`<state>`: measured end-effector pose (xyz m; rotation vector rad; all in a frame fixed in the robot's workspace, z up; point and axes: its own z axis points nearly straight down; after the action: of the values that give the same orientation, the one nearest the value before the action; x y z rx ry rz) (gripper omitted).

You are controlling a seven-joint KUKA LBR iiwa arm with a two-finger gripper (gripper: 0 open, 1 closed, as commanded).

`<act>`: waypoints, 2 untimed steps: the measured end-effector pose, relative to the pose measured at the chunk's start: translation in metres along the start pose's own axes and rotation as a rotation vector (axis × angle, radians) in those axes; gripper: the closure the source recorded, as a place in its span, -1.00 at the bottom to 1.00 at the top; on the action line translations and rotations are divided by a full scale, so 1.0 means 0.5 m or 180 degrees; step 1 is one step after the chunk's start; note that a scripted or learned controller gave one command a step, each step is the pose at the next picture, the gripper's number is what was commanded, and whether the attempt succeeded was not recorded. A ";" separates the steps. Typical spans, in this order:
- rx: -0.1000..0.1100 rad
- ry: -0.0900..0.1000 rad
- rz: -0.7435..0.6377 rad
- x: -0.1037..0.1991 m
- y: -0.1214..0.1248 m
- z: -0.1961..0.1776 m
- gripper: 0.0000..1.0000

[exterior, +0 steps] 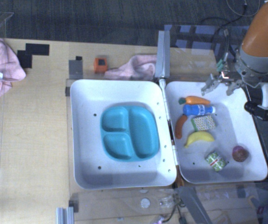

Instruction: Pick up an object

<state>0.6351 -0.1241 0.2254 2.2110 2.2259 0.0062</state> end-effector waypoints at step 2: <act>-0.0017 -0.0010 -0.2806 0.009 0.072 -0.179 1.00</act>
<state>0.6704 -0.1195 0.3152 1.0475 2.9499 0.0050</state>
